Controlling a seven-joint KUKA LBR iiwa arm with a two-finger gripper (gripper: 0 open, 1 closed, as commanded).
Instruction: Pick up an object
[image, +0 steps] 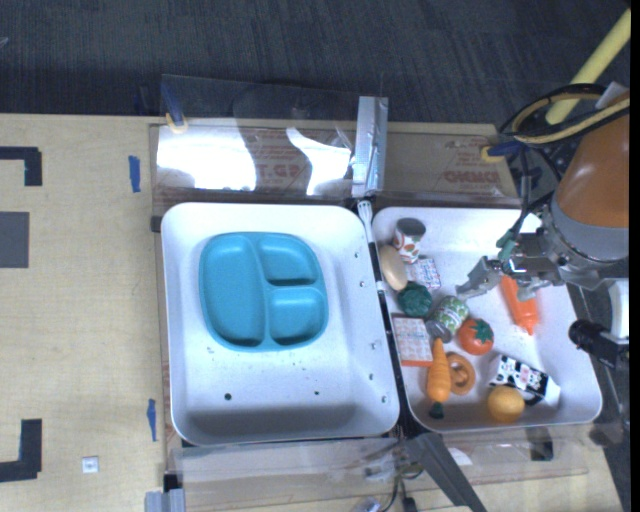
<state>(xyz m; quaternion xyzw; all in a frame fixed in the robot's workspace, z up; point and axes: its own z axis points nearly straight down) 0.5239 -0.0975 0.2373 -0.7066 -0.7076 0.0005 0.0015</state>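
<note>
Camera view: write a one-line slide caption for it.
The gripper hangs over toy food in the right bin beside an orange carrot; a blue divided plate lies in the left bin.

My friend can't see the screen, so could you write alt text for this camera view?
A grey robot arm with an orange band reaches from the right, its claw above a shallow white right-hand bin crowded with small toy foods. The shallow white left-hand bin holds a blue divided plastic plate.

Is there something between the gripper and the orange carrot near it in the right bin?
Nothing visible does. The gripper hangs just left of the upper orange carrot in the right bin, with bare bin floor between them; the tomato lies lower left, aside.
</note>
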